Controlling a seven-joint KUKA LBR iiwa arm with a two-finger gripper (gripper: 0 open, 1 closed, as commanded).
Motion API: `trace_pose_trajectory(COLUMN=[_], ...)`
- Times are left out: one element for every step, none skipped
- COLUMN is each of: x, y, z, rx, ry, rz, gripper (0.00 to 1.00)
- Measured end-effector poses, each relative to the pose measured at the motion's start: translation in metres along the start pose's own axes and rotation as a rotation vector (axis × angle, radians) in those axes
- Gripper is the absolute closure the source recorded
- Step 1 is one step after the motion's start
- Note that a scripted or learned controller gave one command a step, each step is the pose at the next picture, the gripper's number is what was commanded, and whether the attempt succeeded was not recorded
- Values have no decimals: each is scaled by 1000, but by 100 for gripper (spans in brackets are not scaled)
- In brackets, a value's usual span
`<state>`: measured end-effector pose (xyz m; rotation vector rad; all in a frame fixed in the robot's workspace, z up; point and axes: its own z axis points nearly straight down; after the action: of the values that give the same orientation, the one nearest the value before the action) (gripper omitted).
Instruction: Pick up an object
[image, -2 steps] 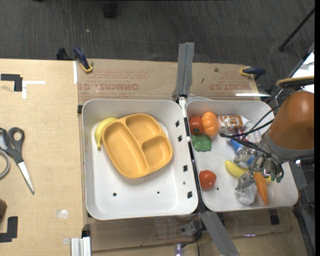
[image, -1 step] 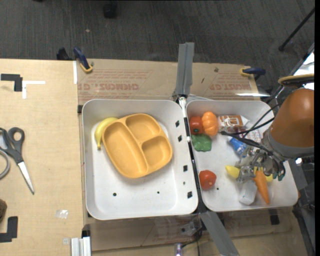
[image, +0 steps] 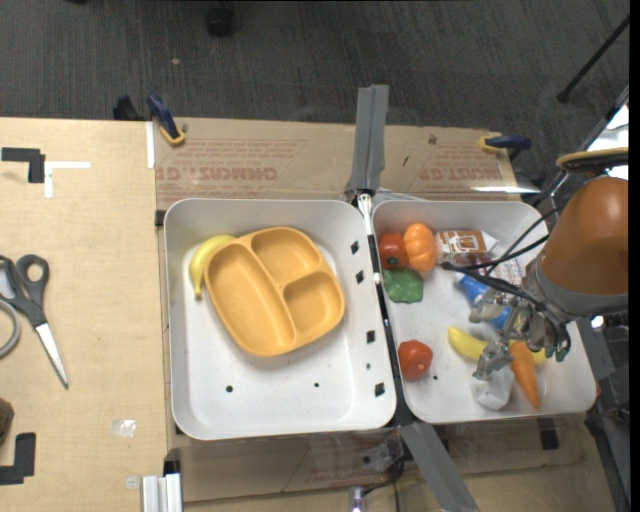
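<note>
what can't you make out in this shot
- Gripper, camera view: fingers lost in cables and clutter, open or shut unclear.
- Banana: mostly hidden under the yellow plate.
- Blue item: covered by the arm's cables, unidentifiable.
- Packet: print too small to read.

A robotics lab or workshop: a plain plywood bench on dark grey carpet, brown printed cardboard clamped at the frame's top, grey-handled scissors at left, and black tape corner marks upper left.
</note>
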<state>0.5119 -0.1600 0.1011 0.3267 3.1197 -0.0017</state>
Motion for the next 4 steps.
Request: trace_pose_trajectory(x=[-102, -15, -17, 33], y=[25, 15, 15, 1], z=[8, 9, -1, 8], rx=[-1, -1, -1, -1], ry=[0, 3, -1, -2], rz=[87, -91, -91, -392], gripper=[0, 0, 100, 100])
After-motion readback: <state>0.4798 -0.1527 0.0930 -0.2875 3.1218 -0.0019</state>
